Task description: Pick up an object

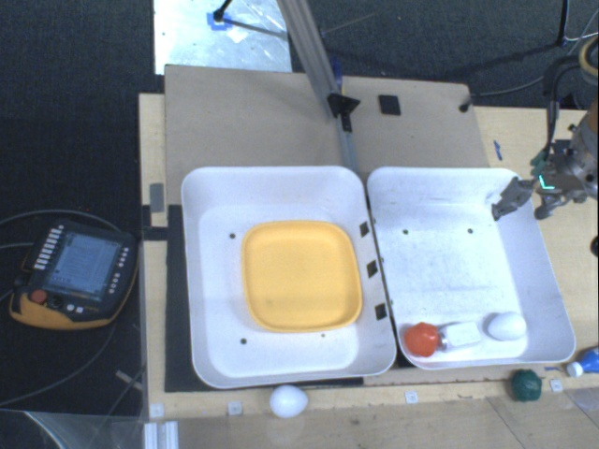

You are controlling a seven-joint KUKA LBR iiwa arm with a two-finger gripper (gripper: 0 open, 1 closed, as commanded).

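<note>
Camera view is showing the gripper [526,201] hanging at the right edge of the frame, over the upper right rim of the right bin [440,251]. Its two dark fingers are standing spread apart, with nothing between them. The candidates for picking are sitting along the lower edge of that bin: an orange ball [421,339] at the lower left corner, a small white piece [460,334] just beside it, and a white egg-shaped object [506,325] further right. A yellow plate [301,274] is lying in the left bin [211,251].

By my reading, the task is sitting at its approach stage, with no object lifted yet. The next move is calling for travel down the frame toward the lower edge of the bin, then a descent with the fingers straddling one object.
</note>
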